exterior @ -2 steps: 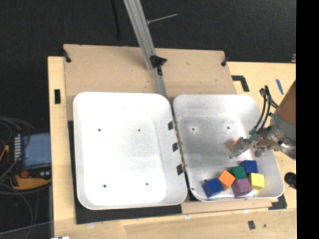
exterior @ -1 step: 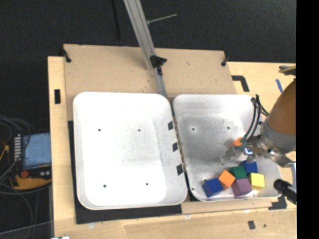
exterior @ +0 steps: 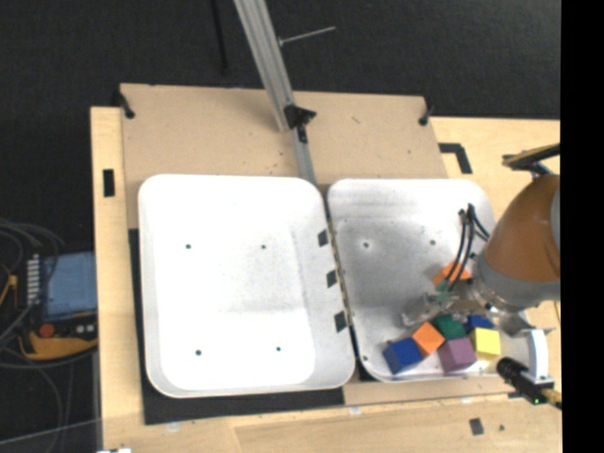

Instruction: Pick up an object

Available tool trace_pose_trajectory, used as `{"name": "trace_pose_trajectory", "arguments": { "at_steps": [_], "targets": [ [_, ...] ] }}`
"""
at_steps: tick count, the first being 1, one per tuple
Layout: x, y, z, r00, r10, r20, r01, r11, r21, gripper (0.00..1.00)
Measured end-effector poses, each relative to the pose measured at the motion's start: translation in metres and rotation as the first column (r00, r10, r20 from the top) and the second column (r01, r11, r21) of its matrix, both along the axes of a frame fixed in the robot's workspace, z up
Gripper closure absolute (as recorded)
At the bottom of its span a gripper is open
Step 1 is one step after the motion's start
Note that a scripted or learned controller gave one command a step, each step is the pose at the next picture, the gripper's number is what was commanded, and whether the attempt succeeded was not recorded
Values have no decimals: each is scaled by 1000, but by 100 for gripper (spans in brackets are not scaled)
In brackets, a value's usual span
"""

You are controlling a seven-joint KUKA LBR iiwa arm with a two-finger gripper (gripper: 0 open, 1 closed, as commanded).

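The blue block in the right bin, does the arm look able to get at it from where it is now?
Probably yes. The blue block lies at the left edge of the cluster, top uncovered, with bare bin floor beside it. The orange block sits close against it, which could crowd the end effector.

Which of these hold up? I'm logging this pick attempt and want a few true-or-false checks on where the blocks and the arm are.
1. The coloured blocks lie in the right bin. True.
2. The blue block sits in the left bin. False: it lies in the right bin, near that bin's front edge.
3. The purple block lies beside the yellow block. True.
4. The arm reaches over the left bin. False: it hangs over the right bin's blocks, entering from the view's right.
5. The orange block lies alone at the far end of the right bin. False: it sits among the other blocks near the front corner.
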State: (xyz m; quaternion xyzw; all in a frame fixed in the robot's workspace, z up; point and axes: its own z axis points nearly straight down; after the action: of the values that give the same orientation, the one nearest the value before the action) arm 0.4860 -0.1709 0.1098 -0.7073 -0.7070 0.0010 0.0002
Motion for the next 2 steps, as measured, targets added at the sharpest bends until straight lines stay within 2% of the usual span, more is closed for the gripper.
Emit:
{"name": "trace_pose_trajectory", "arguments": {
  "at_steps": [1,2],
  "targets": [
    [2,0,13,1000,-10,8,10,1000,1,100],
    [7,-2,56,1000,3,8,-3,1000,-1,100]
  ]
}}
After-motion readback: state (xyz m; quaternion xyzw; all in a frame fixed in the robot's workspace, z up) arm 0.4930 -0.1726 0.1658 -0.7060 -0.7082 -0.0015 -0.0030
